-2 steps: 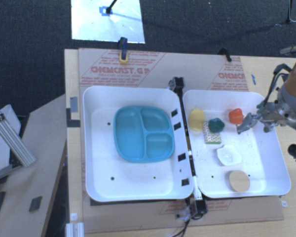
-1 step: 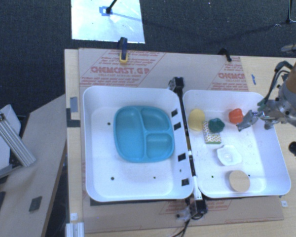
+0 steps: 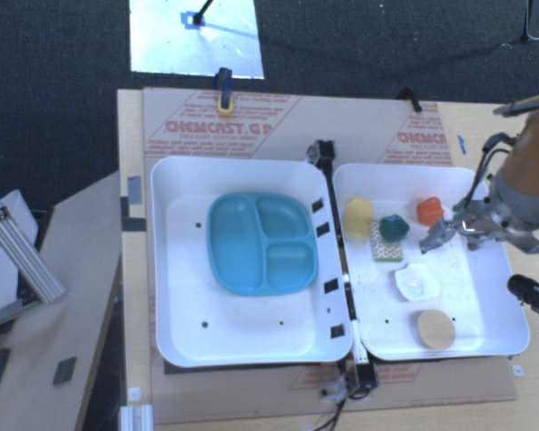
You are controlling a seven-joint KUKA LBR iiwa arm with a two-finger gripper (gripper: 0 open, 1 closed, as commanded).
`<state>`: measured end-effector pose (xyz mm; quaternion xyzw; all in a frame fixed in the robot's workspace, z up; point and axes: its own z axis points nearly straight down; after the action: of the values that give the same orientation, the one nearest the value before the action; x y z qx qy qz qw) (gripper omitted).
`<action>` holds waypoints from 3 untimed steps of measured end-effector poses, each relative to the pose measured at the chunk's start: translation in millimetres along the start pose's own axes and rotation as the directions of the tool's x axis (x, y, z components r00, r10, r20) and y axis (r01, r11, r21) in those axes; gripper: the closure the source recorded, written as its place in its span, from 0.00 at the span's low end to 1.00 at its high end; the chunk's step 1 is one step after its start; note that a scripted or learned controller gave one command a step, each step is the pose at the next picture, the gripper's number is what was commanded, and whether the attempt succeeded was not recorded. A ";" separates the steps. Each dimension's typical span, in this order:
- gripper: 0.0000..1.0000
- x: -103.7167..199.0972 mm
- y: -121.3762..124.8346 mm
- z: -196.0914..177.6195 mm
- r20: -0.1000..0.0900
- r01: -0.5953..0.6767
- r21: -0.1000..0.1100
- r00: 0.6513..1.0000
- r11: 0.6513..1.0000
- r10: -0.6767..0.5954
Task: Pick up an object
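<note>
The right bin [image 3: 499, 308] holds several small objects. A yellow rounded piece [image 3: 357, 214] lies at its far left, next to a dark green piece [image 3: 393, 227] that rests on a speckled sponge-like block [image 3: 386, 250]. An orange-red piece [image 3: 429, 210] sits near the back. A white dish-like piece [image 3: 416, 283] and a tan round disc [image 3: 436, 329] lie toward the front. My gripper [image 3: 436, 237] hangs over the bin's middle, just below the orange-red piece and right of the green one, above the white piece. I see nothing held in it.
The left bin [image 3: 175, 321] contains a blue divided plate [image 3: 260, 243]. A black clipped divider [image 3: 334, 259] runs between the bins. The arm's grey wrist and orange band [image 3: 532, 164] come in over the right bin's right rim. A shiny metal sheet [image 3: 196, 25] lies on the floor behind.
</note>
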<state>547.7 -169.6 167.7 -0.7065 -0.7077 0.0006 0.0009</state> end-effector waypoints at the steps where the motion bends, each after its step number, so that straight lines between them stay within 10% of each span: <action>1: 0.00 5.6 -4.7 44.5 0.000 0.000 0.000 1.000 1.000 0.000; 2: 0.00 5.8 -3.6 83.8 0.000 -0.002 -0.004 1.000 1.000 0.002; 3: 1.00 5.6 -1.6 70.5 0.002 -0.001 -0.010 1.000 1.000 0.001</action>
<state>546.0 -164.0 97.2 -0.7069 -0.7074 -0.0024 -0.0033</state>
